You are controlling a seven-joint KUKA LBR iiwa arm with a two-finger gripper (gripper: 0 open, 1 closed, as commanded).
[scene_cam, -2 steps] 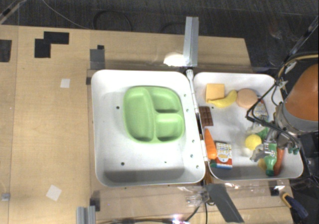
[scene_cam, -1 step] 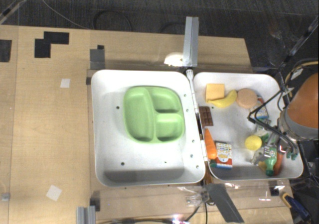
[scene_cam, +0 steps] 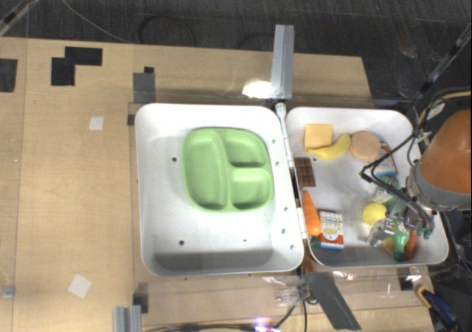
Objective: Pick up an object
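Lower right of the frame, a lemon [scene_cam: 375, 212] sits in the right bin [scene_cam: 332, 260], and the gripper [scene_cam: 391, 231] hangs just below and right of it, over a green and red toy [scene_cam: 404, 243] by the bin's lower right corner. Whether the gripper is released or clenched, I cannot tell; cables clutter it. The lemon lies up and left of the tool, round, no real long axis. Further left a carrot [scene_cam: 310, 214] runs top to bottom beside a carton [scene_cam: 330, 229]; a banana [scene_cam: 333, 148] lies higher up. A green tray [scene_cam: 225, 168] sits in the left bin [scene_cam: 158, 198].
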